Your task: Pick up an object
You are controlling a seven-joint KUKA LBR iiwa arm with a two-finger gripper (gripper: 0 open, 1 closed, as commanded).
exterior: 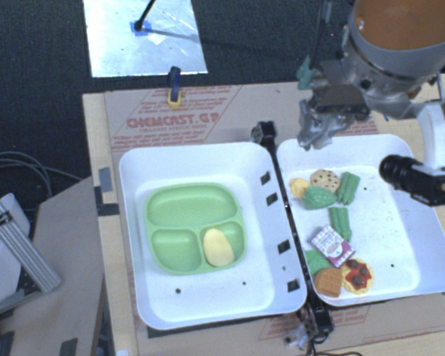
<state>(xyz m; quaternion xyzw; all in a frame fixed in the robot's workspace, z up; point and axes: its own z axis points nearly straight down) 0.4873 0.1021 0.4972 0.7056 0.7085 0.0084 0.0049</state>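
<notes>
On the cardboard-covered desk [174, 119], the right shallow white bin [418, 260] holds the toy food pile [333, 229]; the metal claw [316, 133], released and empty, hangs at the pile's twelve o'clock.

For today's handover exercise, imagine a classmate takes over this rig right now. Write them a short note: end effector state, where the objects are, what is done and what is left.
End effector: hanging above the back left corner of the right bin, nothing seen between its fingers; open or shut cannot be told.
Objects: the toy food lies along the right bin's left side: cookie, green pieces, pink packet, waffle, strawberry piece.
Left bin: green divided tray with a yellow piece in its lower right compartment.
Done: no pick is evident.
Left: lower onto an object, likely the nearby cookie, grip it and lift.
</notes>
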